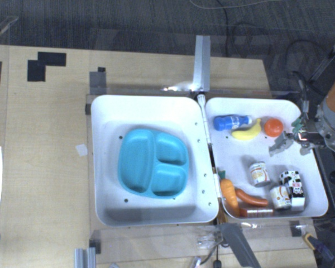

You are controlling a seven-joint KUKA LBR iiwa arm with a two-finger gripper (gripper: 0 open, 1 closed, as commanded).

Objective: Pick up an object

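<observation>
While the gripper (290, 138) hung over the right bin (318, 205) near its right wall, its 2 fingers stood apart with nothing between them. Just left of it lay an orange ball (273, 127), touching a banana (246, 133) beside a blue bottle (231, 121). A small can (259, 173) sat mid-bin. The left bin (103, 149) held a blue divided tray (153, 162).

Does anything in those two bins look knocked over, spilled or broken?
Nothing is spilled or broken. The blue bottle lies on its side beside the banana in the right bin. The blue divided plate sits slightly askew in the left bin.
</observation>
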